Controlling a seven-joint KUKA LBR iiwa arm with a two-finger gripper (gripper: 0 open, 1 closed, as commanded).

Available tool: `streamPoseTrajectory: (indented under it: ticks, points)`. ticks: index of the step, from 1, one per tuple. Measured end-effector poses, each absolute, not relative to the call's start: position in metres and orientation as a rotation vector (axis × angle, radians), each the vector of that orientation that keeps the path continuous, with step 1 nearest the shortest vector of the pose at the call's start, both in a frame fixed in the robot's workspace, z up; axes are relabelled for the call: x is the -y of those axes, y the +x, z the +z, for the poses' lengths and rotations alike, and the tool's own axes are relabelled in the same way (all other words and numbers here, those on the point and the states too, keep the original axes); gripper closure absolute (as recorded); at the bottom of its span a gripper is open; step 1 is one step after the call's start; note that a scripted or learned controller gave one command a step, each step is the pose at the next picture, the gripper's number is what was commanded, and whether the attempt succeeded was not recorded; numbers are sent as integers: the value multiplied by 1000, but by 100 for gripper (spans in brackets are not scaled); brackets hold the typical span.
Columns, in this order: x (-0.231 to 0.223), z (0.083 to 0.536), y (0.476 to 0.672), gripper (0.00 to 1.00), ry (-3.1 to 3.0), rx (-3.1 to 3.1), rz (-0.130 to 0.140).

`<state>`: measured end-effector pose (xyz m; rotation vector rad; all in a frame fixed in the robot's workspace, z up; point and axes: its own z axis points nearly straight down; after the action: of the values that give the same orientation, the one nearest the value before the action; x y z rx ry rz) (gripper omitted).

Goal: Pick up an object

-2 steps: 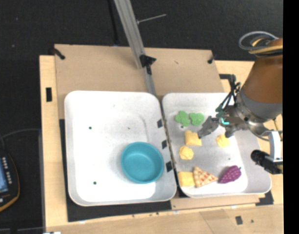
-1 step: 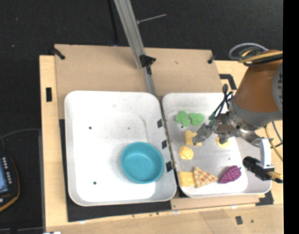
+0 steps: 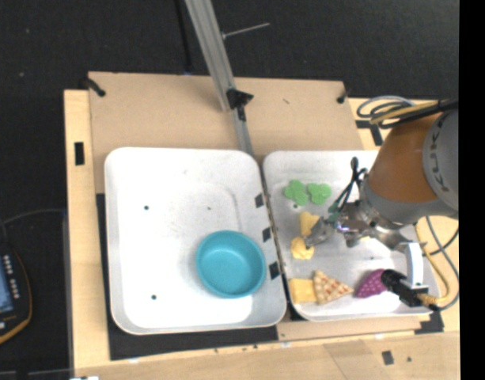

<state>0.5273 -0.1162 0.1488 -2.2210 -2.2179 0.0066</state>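
Two white bins sit side by side; take the right bin point(image 3: 305, 163) as the landmark. The left bin point(image 3: 147, 180) touches its left wall and holds a blue bowl point(image 3: 227, 263) near that shared edge. Inside the right bin, a green piece point(image 3: 307, 191) lies toward the far side, yellow pieces point(image 3: 305, 236) near the middle, a pizza slice point(image 3: 327, 288) and a purple piece point(image 3: 371, 283) along the near wall. The gripper point(image 3: 331, 226) hangs low over the bin's middle, beside the yellow pieces.
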Motion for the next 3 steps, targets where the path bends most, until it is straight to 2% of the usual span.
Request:
streamPoseTrajectory:
  ticks: [1,2,3]
  points:
    - [118,99,528,0,-2225,2221,1]
    - [118,112,529,100,-2230,2217,-6]
    - [123,175,530,100,-2224,2230,-7]
